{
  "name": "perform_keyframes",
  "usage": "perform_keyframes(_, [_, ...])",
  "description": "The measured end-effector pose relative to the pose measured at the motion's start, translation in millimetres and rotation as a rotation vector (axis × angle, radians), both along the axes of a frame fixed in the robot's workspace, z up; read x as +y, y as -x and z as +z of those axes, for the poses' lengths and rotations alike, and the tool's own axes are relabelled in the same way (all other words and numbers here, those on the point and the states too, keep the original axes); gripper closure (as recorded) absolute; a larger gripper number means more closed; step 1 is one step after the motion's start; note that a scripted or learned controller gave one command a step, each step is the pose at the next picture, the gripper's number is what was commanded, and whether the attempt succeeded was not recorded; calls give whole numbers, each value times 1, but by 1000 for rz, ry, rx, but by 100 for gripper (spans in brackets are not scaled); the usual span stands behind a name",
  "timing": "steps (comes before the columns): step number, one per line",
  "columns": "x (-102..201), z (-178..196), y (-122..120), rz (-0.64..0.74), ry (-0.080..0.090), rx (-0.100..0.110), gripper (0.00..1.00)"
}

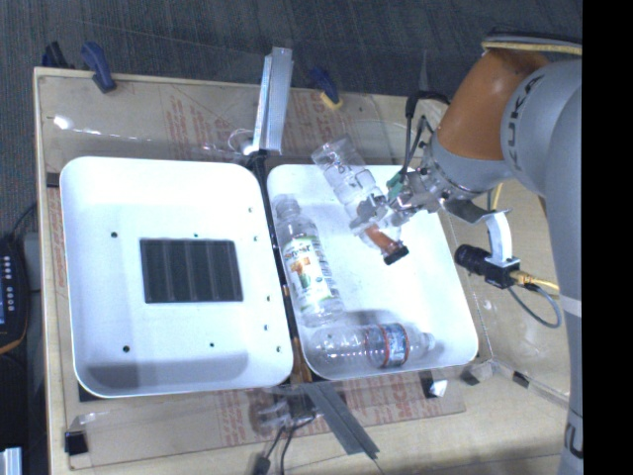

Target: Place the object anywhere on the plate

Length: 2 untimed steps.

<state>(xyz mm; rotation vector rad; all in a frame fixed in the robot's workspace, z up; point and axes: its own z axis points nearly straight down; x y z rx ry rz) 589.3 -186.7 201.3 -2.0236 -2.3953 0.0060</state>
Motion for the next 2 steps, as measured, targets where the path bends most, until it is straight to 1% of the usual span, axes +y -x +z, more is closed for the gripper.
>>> perform_keyframes(1, [47,-47,-49,259,6,-12,100])
perform_keyframes(2, [40,-62,-39,141,27,-43,100])
